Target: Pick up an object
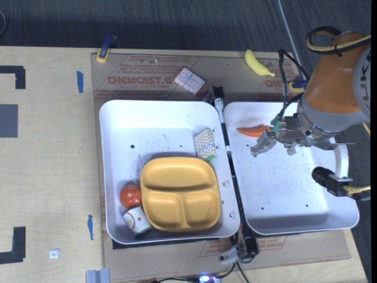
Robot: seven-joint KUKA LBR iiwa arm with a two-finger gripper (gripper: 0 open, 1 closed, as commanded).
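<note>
Gripper [272,140] low over the right bin [283,217], its tips just beside a carrot [250,132] lying on the bin floor; whether it is released or clenched cannot be told. Nothing is lifted: the grasp remains to be made. Left bin [118,158] holds a yellow tray [179,192].

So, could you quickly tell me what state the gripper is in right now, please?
Gripper: over the right bin, beside the orange carrot-like object; open or shut cannot be told, and nothing is seen held.
</note>
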